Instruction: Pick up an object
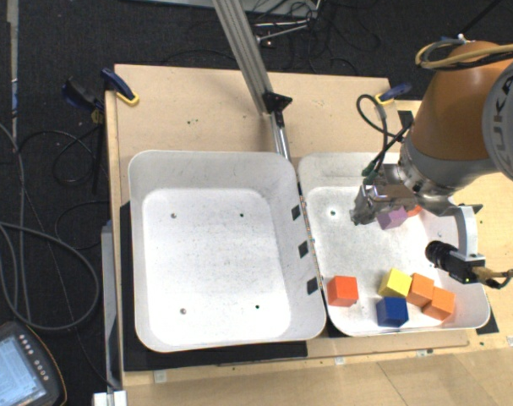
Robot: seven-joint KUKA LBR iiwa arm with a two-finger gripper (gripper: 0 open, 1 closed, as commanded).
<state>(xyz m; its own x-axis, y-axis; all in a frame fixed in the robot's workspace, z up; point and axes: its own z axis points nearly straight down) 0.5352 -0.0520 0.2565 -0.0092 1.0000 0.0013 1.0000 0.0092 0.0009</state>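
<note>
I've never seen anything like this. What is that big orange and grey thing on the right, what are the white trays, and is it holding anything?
You are looking down at a slant from one fixed camera above a workbench. The orange and grey shape is a robot arm reaching in from the right. Its end effector is the grasping part at its tip, hanging over the right bin. The two white trays are shallow bins; the left bin sits beside it. Near the right bin's front edge lie toy blocks: an orange block, a yellow block, a blue block and two more orange blocks. A purple block sits right at the end effector, but I cannot tell whether it is gripped.
</note>
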